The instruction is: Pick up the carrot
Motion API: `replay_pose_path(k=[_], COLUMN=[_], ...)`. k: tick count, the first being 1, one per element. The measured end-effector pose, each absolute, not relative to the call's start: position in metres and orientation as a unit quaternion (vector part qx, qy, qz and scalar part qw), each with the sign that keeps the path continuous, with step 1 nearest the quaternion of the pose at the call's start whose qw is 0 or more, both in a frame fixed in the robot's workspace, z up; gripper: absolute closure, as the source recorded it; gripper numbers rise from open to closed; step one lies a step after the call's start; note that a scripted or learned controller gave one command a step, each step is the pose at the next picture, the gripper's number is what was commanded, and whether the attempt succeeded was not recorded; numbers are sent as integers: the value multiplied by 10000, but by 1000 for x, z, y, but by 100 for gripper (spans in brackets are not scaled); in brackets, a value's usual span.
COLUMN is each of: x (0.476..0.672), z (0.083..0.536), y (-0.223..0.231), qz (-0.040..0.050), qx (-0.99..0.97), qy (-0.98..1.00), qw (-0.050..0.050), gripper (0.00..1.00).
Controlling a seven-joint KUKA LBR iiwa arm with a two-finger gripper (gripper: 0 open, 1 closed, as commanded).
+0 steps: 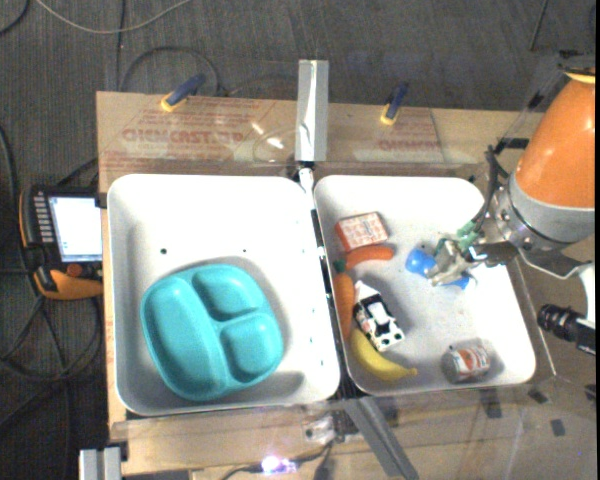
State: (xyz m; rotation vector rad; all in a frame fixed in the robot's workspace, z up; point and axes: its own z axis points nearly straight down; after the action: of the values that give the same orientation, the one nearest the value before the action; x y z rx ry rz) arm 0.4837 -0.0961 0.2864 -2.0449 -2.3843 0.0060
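Arm's barely started: the gripper [448, 264] hovers by the right bin's [500, 363] right edge over a blue thing [420, 262], grip unclear, and must cross to the carrot [345, 293] along its left edge.

The slim orange carrot [345, 294] lies tight along the right white bin's left wall [325, 268]. A black-and-white toy [377, 323] touches its right side, a yellow banana [378, 360] crowds its lower end, and an orange sausage-shaped piece [368, 254] and a red-patterned box [361, 231] sit just above. Bare floor lies mid-bin, between these and a blue object [420, 262]. A grey can [467, 361] occupies the lower right corner.
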Motion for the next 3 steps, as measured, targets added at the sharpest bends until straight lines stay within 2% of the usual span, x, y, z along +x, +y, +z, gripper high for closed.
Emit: replay_pose_path(k=[1, 2, 3], x=[484, 483, 503], z=[330, 189, 98], y=[-130, -157, -135], qz=[13, 7, 16], qx=[-6390, -5962, -6703], qy=[-7692, -8028, -7421], qw=[-5, 17, 8], gripper=[100, 100, 100])
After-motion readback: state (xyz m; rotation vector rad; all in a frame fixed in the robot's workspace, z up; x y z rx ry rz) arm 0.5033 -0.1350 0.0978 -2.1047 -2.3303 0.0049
